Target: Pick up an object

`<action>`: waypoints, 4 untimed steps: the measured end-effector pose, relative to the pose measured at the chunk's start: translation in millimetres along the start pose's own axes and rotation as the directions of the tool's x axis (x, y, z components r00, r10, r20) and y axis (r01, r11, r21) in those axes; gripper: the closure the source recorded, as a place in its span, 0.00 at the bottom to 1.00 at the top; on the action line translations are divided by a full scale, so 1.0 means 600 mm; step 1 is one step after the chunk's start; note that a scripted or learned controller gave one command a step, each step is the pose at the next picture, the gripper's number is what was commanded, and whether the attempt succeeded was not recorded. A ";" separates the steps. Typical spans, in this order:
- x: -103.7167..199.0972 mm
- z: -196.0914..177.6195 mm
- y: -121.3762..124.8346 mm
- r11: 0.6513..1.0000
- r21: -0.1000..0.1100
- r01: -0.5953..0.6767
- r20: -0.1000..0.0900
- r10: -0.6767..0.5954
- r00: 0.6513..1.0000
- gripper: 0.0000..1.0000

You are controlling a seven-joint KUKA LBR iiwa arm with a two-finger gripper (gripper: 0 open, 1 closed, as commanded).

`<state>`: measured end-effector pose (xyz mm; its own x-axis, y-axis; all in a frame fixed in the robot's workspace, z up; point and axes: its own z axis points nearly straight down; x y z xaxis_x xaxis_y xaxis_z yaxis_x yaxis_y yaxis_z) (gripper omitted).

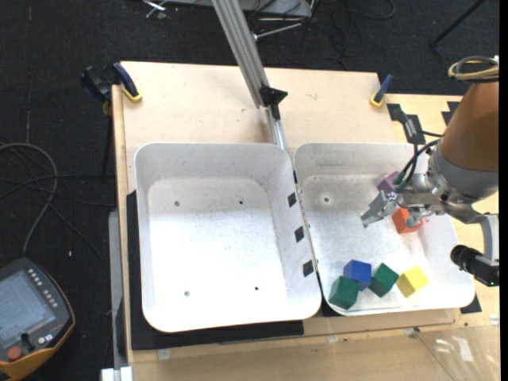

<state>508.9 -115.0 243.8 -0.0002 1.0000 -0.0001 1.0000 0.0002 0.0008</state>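
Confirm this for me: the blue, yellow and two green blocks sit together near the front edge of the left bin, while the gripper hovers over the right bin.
Not quite. The camera view shows the blue block, yellow block and two green blocks near the front edge of the right bin, not the left bin. The gripper does hover over the right bin.

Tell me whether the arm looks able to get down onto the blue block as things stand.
Probably yes. The blue block lies uncovered in the right bin, near the gripper. A green block touches its near side and another green block sits close, so finger room looks tight.
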 end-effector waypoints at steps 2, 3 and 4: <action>-0.030 0.242 -0.016 0.999 -0.033 -0.004 0.007 0.004 1.000 0.00; 0.058 0.073 0.014 1.000 -0.009 0.008 0.000 -0.008 1.000 0.00; 0.003 0.247 -0.005 1.000 0.006 -0.003 0.000 0.003 1.000 0.00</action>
<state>506.3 -113.4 95.4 0.0028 1.0000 -0.0003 1.0000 -0.0028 -0.0048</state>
